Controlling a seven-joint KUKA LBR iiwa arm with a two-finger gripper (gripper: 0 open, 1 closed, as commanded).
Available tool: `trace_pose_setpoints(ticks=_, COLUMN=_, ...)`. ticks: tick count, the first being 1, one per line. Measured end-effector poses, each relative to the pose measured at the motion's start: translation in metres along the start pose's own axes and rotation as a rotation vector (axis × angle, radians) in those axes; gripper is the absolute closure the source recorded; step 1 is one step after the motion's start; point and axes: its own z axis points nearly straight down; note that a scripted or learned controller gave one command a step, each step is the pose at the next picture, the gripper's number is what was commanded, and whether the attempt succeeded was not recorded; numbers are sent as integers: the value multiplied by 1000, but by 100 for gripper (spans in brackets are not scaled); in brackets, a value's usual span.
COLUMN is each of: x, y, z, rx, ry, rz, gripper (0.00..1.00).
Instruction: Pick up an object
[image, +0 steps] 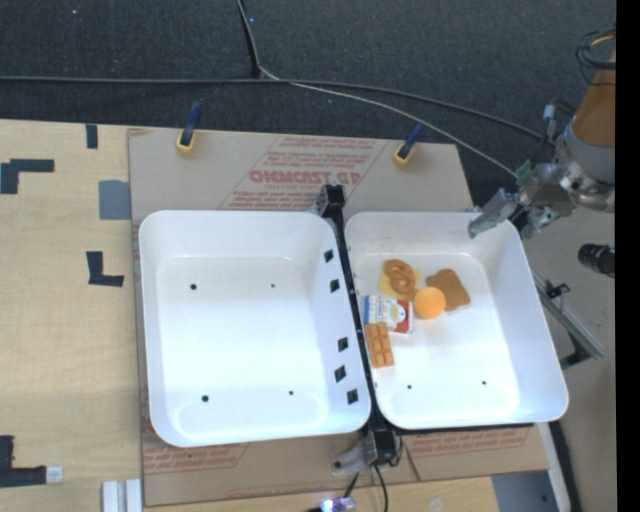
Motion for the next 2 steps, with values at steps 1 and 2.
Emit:
trace_pose_setpoints(ticks=1, x=63, y=-14, z=171, rx=4, ry=1, rz=-3, gripper=0)
trace_pose_setpoints(ticks=2, x=58, y=-10, z=151, rx=-10, ry=-5, rz=-1, gripper=100)
